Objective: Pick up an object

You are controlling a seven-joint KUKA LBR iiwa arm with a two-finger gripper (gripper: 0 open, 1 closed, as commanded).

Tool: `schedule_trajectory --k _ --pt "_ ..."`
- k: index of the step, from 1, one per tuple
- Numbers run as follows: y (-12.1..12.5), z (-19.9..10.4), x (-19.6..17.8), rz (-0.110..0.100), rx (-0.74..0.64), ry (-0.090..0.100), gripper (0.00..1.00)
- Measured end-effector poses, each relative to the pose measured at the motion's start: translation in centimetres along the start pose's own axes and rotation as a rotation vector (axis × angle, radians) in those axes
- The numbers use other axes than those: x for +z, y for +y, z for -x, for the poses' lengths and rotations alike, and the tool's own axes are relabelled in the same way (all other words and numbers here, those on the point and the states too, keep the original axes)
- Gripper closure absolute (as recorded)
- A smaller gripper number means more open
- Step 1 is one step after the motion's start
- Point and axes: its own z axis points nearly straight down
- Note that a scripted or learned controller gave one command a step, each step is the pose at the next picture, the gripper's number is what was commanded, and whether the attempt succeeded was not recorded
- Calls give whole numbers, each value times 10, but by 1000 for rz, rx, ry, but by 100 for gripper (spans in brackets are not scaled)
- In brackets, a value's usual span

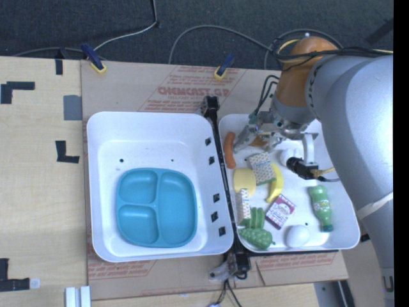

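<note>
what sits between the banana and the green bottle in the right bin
In the camera view, a small maroon packet lies between the banana and the green bottle, lower than both, on the bin floor.

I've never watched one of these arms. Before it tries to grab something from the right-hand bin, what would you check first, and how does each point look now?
1. Gripper is over the right bin, at its far end: ok.
2. Fingers open or shut: cannot tell.
3. Anything already held: cannot tell.
4. Targets close by: orange sausage and patterned packet lie just below it: ok.
5. Crowding: banana, yellow round piece and packet touch or nearly touch, so a clean single grasp is doubtful: not ok.
6. Left bin holds a blue divided plate, away from the arm: ok.
</note>
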Motion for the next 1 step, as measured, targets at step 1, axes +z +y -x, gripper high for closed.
schedule_trajectory --k 1 --pt "-83 22 1 27 3 5 0"
